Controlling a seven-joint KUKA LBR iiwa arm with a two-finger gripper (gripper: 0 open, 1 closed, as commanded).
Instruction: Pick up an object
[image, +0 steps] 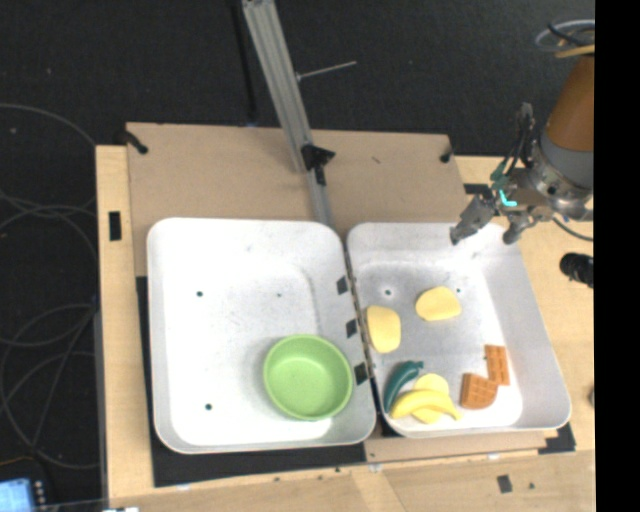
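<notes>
Tool over the right bin's far corner
The tool (487, 226) hangs spread, pinching nothing, well apart from the green bowl (307, 376).

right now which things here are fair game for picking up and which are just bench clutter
Pickable: green bowl in the left bin; two pale yellow pieces, bananas, orange waffle pieces in the right bin.
Clutter: metal pole, cables.

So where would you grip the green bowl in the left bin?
Probably on the green bowl's rim, coming straight down with one finger inside and one outside. It sits upright and open, too wide to span. The rim towards the bin's middle looks freest; the gripper hangs over the right bin's far corner.
</notes>
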